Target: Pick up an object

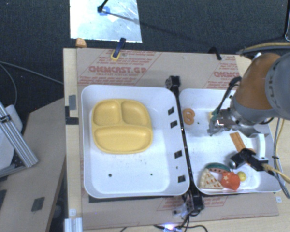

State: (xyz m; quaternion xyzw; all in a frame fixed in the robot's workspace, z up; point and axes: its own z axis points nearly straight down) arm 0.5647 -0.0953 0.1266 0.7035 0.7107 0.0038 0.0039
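Observation:
My gripper hangs low over the upper middle of the right bin, with the grey arm and its orange band behind it to the right. A small orange pretzel-shaped piece lies just left of the gripper, apart from it. An orange stick lies just right of and below the gripper. At the bin's front sit a pizza slice, a red piece and a green piece, packed close together. A small yellow-green bit shows at the gripper's upper edge.
The left bin holds a yellow divided plate. A black divider runs between the two bins. A blue and yellow item lies on the cardboard behind the bins.

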